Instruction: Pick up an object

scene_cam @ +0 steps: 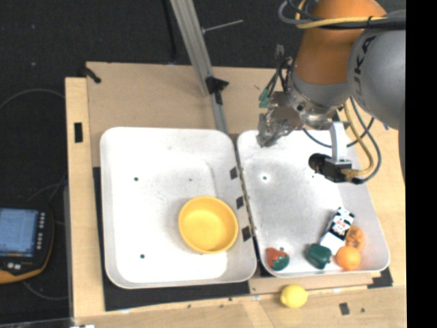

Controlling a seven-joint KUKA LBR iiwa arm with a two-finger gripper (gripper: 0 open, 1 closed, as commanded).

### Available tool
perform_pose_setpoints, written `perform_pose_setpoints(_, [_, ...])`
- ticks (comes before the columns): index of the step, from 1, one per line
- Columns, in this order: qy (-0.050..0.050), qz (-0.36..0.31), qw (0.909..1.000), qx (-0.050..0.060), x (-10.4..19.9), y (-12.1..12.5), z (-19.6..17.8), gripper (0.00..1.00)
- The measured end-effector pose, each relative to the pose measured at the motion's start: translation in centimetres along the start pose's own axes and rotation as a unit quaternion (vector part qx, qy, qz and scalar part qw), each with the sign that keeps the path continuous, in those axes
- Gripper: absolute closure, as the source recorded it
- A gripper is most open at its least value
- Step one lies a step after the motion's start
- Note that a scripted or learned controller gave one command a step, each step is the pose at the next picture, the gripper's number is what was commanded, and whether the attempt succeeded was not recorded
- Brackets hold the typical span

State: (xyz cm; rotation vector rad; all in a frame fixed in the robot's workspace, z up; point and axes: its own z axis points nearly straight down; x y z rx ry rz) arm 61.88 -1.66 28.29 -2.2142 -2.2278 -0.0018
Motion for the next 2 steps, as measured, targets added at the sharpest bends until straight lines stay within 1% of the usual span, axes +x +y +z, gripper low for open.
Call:
perform_pose_setpoints(1, [-0.001, 0.000, 1.0000, 0.001, 4.9, -2.5, 1.6, 1.00])
perform_pose_setpoints(2, [0.000, -0.001, 1.0000, 0.000, 10.5, -3.6, 1.6, 1.00])
